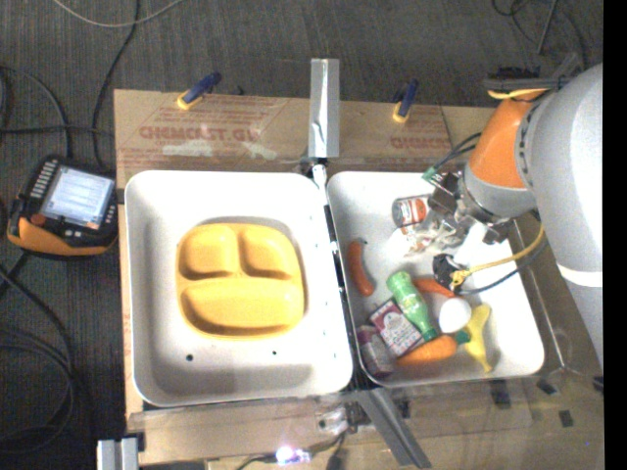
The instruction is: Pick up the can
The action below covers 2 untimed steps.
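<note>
Carrot [428, 352] lowest, can [411, 211] beside pincer [438, 231]

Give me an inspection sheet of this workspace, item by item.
Surface: two white bins side by side.
Job's things: can on its side in the right bin's upper part.
Clutter: yellow divided tray in left bin; sausage, green bottle, carrot, egg, banana in right bin.
Grippers: gripper just right of the can.
Cables: loose cables on floor.
Surroundings: teach pendant left of the bench.
</note>
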Available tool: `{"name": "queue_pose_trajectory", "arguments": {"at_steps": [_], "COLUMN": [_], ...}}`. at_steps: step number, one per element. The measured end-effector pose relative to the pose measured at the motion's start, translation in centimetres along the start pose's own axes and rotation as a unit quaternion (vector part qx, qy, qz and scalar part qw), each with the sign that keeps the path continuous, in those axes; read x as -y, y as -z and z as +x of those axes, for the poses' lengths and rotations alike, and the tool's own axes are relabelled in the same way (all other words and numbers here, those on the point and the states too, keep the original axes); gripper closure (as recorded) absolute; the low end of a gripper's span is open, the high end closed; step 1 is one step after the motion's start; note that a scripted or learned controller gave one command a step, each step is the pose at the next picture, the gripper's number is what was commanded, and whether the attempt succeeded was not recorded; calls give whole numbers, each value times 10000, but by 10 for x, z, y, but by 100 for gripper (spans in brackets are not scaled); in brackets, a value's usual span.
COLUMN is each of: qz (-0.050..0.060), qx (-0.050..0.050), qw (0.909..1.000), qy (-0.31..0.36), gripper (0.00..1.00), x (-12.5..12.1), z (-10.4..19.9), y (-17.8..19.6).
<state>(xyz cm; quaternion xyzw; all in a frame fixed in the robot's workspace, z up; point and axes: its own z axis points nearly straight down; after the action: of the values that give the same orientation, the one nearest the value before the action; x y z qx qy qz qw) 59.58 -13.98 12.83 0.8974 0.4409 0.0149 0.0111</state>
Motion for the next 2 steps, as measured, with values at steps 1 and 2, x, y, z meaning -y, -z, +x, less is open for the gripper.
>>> {"name": "queue_pose_trajectory", "arguments": {"at_steps": [1,2], "qz": [143,149], "qx": [140,142], "qw": [9831,9831], "qy": [-1817,-1817], "gripper": [100,0], "x": [-68,-68], "z": [30,30], "y": [121,120]}}
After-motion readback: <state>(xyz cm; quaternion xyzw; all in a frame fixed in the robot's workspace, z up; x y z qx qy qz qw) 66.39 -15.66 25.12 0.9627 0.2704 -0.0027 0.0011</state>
